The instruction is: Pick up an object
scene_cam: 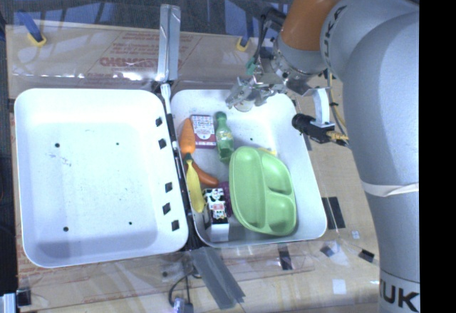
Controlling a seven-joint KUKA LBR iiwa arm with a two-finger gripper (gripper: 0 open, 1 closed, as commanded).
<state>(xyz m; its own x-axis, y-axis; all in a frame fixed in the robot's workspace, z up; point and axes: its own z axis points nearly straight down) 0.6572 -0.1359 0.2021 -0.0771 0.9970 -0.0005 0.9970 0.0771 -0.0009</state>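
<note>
Up near the right bin's (308, 162) far rim hangs the gripper (242, 99) — whether it is open or closed I cannot tell. Its objects crowd the left wall and near end: a smooth green tray (262, 192), green bottle (224, 136), carrot (187, 137), banana (194, 187), small carton (216, 206). Beside it, the left bin (85, 169) offers broad bare white floor.

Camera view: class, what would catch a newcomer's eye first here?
The big grey arm with its orange band fills the right side, its gripper over the right bin's far edge. That bin holds a bright green tray, a green bottle and a banana.
</note>
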